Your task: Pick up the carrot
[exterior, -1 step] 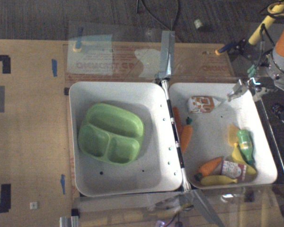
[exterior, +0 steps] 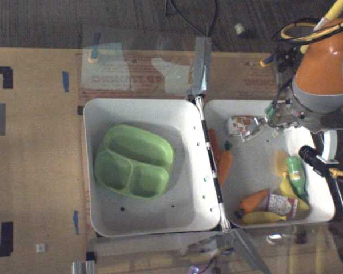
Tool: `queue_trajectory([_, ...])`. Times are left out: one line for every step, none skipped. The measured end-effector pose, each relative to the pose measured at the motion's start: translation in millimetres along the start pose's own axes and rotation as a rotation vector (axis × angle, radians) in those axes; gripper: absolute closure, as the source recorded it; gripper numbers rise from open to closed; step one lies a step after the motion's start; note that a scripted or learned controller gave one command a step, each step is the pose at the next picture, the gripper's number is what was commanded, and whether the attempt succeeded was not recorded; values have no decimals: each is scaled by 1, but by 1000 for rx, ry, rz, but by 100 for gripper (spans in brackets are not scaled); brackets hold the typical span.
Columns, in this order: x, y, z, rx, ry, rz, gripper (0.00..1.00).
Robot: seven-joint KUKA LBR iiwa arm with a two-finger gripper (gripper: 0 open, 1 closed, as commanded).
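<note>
**Gripper over the right bin, carrot off toward eight o'clock**

I see the grey two-finger gripper (exterior: 262,125) low over the far end of the right shallow white bin (exterior: 248,170), beside a small white printed packet (exterior: 240,124). I cannot tell its opening or whether it touches anything. The orange plastic carrot with a green top (exterior: 224,164) lies near the bin's left wall, apart from it at about eight o'clock.

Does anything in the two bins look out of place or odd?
Mostly no. One carrot lies along the right bin's left wall, apart from the food piled in its near right corner. The green tray sits askew in the left bin.
</note>
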State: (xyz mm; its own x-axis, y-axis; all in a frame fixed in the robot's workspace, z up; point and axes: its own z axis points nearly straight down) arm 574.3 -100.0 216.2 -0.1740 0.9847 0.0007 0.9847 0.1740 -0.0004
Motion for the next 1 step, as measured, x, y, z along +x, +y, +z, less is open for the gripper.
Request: queue_trajectory([40,43,31,-4,-2,-176,0])
